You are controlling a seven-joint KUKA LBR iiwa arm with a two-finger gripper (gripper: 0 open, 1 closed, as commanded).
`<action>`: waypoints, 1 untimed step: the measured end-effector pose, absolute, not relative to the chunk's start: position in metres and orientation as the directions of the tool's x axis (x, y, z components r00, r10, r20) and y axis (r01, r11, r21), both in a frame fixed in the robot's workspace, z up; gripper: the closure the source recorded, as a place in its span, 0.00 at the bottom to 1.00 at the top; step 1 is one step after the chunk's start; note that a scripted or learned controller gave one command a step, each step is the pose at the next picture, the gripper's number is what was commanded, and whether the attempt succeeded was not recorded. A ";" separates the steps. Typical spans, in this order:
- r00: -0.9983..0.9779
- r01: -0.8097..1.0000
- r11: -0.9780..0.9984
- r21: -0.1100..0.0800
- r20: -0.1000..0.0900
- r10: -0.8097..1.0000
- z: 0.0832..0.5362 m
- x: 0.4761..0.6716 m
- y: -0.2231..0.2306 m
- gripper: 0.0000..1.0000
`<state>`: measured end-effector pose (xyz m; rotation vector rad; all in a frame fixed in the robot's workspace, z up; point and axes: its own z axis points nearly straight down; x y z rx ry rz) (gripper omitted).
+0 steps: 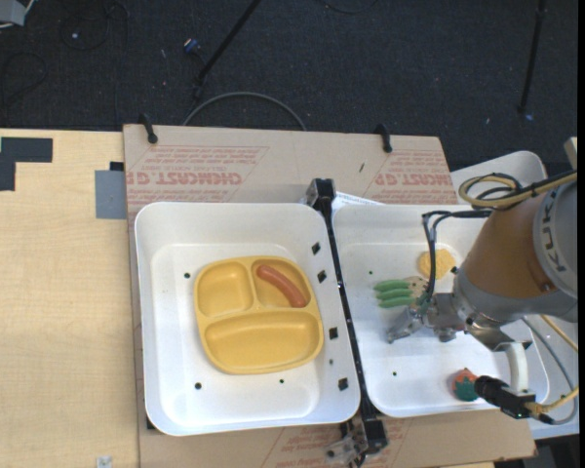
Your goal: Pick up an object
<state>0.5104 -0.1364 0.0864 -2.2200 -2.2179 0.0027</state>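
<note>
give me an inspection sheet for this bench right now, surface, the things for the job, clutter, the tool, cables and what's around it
Surface: two white bins side by side, left bin and right bin, on cardboard over a wooden bench.
Job's things: yellow divided tray in the left bin, with a sausage in its upper right compartment; green beans, a yellow piece and a small orange and teal object in the right bin.
Clutter: nothing seen.
Tool: tool low in the right bin, just below the green beans; finger state unclear.
Cables: yellow and black cables by the arm.
Surroundings: dark floor with cables.
</note>
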 end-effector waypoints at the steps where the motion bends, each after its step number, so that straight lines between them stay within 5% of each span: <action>1: 0.005 1.000 -0.005 -0.002 0.001 1.000 0.099 0.511 -0.137 1.00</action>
